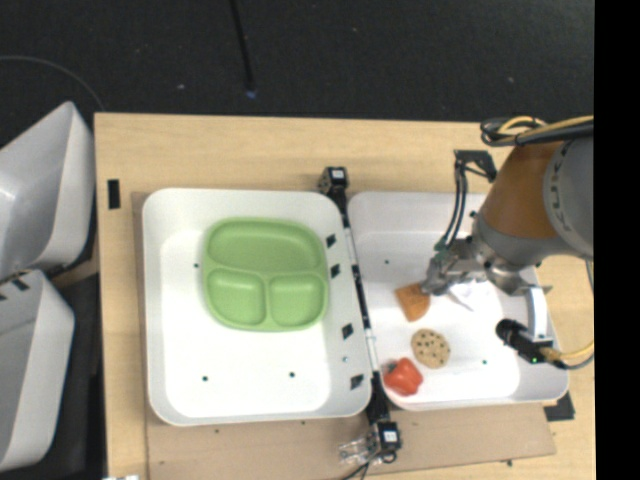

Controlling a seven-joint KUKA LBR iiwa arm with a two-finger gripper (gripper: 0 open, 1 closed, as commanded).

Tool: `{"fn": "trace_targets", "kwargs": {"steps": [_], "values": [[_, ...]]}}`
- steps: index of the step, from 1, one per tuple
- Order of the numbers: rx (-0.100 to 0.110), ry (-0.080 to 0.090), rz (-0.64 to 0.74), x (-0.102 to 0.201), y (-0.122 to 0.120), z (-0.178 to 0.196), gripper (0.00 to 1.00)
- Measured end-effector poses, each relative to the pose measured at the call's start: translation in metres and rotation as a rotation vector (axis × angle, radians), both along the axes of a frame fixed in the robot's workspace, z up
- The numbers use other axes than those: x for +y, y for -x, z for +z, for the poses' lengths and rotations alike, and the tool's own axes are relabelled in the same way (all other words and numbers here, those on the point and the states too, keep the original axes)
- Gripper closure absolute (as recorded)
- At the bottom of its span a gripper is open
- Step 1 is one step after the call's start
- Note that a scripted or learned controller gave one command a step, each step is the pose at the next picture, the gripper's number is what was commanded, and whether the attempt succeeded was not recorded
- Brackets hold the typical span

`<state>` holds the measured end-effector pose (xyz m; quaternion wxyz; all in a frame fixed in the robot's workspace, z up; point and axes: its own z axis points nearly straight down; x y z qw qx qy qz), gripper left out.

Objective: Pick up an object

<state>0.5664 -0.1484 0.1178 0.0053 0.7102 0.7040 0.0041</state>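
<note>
I judge this as the approach-to-grasp step: the gripper [437, 280] is low in the right bin [385, 218], its tip just beside or touching the upper right edge of the orange wedge [411, 301] at centre right of the frame — I cannot tell which from this angle. Whether the tool is apart or together I cannot tell either; the tip is a dark blur against the white floor, and nothing visibly sits in it, so I log no hold. Other candidates in the same bin: a speckled cookie [430, 347] just below the wedge, and a red piece [403, 377] at the bin's lower left corner, near the divider. The left bin [165, 368] carries a green sectioned plate [266, 273], well apart from the action. Arm pose: the arm [535, 203] enters from the right edge, orange band above the wrist, the wrist bent down and leftward into the bin, cables trailing along its upper side. Next move, as I read it — centre over the wedge, close on it, then lift straight up and check that something actually comes away. Risk: a glancing contact simply shoves the wedge toward the cookie.
</note>
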Motion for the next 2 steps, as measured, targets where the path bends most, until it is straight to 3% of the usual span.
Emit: {"fn": "trace_targets", "kwargs": {"steps": [2], "values": [[0.006, 0.0, 0.012, -0.001, -0.013, 0.094, 1.0]]}}
